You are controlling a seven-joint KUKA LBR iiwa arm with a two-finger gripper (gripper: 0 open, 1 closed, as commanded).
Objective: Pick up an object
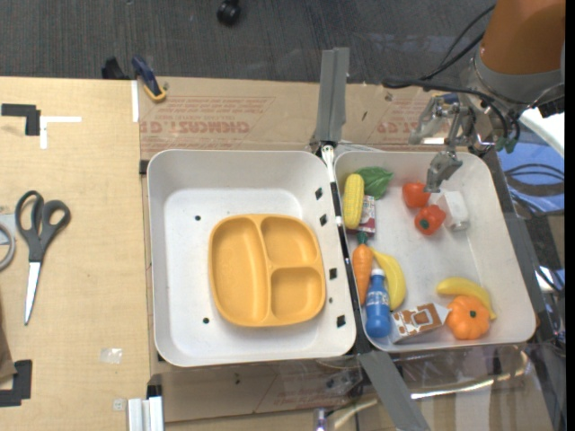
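The two-finger gripper (442, 171) hangs over the right white bin (503, 241), its metal fingers spread, nothing between them. Just beside it lie two red tomato-like toys (422, 206) and a small white block (456, 210). Further out, an orange divided tray (267, 269) sits in the left white bin (171, 241). Scissors (38, 241) rest on the wooden bench (72, 330). Grey carpet lies beyond. The arm's upper part is cut off at the frame's top.

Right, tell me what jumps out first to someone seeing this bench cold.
The yellow divided plate sits alone in the left bin. The right bin is crowded with toy food: corn, red tomatoes, bananas and an orange pumpkin. The gripper hangs over the right bin's far end, by the tomatoes.
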